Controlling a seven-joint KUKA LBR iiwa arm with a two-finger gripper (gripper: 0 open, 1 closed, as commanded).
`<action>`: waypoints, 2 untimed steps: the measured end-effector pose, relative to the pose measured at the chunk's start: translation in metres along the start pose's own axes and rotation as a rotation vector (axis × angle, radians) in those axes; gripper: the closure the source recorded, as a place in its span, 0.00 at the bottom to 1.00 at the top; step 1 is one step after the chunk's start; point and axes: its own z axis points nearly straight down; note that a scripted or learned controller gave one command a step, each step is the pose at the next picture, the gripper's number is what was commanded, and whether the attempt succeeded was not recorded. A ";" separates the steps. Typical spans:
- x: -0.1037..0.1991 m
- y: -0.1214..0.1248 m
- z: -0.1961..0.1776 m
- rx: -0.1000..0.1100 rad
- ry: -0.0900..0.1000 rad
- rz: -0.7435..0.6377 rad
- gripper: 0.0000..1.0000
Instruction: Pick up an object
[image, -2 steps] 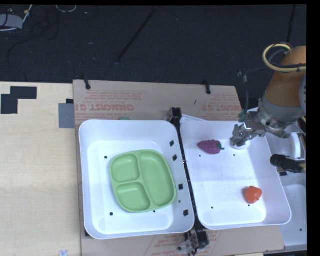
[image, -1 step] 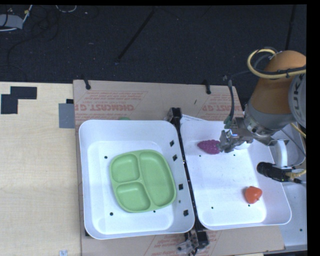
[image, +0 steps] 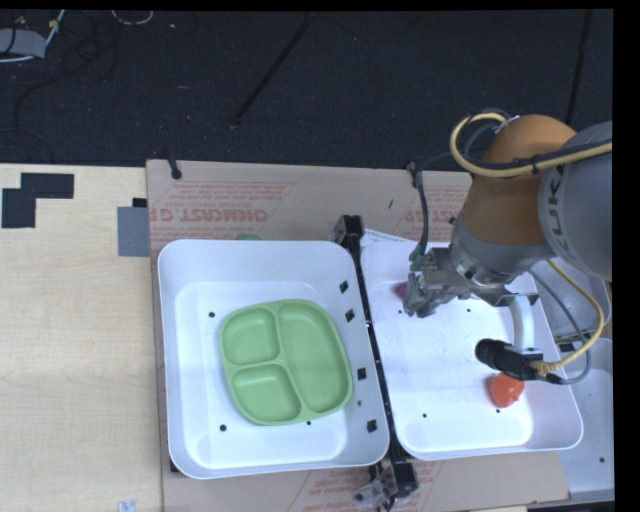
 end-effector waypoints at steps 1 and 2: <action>0.048 -0.027 0.003 0.001 0.000 0.000 1.00; 0.098 -0.045 0.010 0.001 -0.001 0.000 1.00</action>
